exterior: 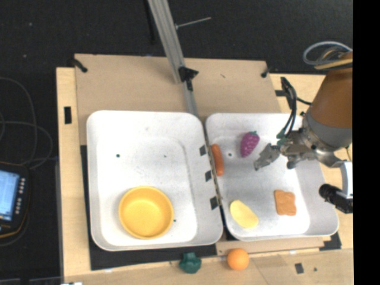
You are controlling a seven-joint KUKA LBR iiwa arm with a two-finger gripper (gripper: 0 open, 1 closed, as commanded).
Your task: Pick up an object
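Observation:
The right bin point(314, 218) holds a purple grape bunch point(250, 142), an orange carrot-like stick point(218, 159) against its left wall, a pale yellow piece point(243, 214) and an orange biscuit-shaped piece point(285, 202). My gripper point(278, 159) hangs over the middle of this bin, just right of the grape bunch and above the biscuit piece. Its fingers point(264, 157) stand apart, open, with nothing between them. The orange-banded wrist point(333, 108) reaches in from the right.
A yellow bowl point(146, 211) sits at the front of the left bin point(107, 135). An orange ball point(237, 259) and a green object point(190, 263) lie on the bench in front of the bins. A metal pole point(169, 37) slants up behind them.

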